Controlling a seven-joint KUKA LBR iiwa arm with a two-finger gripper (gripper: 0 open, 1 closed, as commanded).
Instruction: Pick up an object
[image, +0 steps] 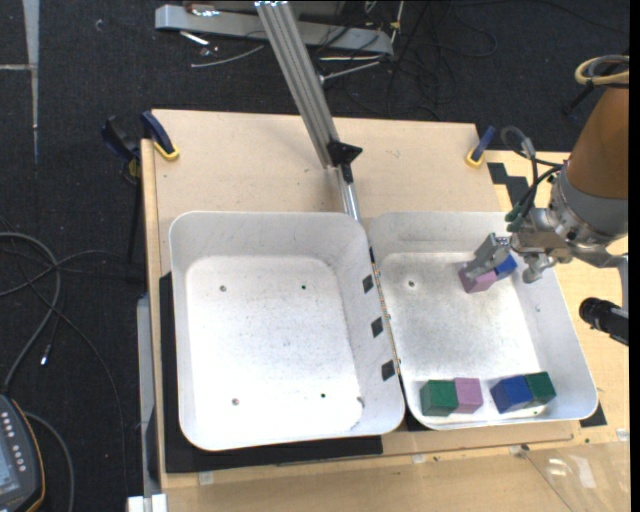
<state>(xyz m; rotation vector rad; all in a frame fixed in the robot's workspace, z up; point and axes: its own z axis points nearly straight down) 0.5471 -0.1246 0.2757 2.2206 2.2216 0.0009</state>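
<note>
My gripper (490, 270) hangs over the back right part of the right bin (560, 330), reaching in from the right. A small purple block (479, 280) sits between its grey fingers (487, 255), and the gripper is shut on it. A bit of blue (504, 266) shows just beside the block at the fingertips; I cannot tell whether it is a second object. Along the right bin's front edge lie a green block (438, 397), a pink block (468, 393), a blue block (511, 392) and another green block (541, 386).
The left bin (200, 250) lies beside the right one, with a shared ridge (380, 320) between them. A metal pole (305, 85) slants from the top to the bins' back edge. Clamps (160, 135) (480, 148) sit at the bench's far corners.
</note>
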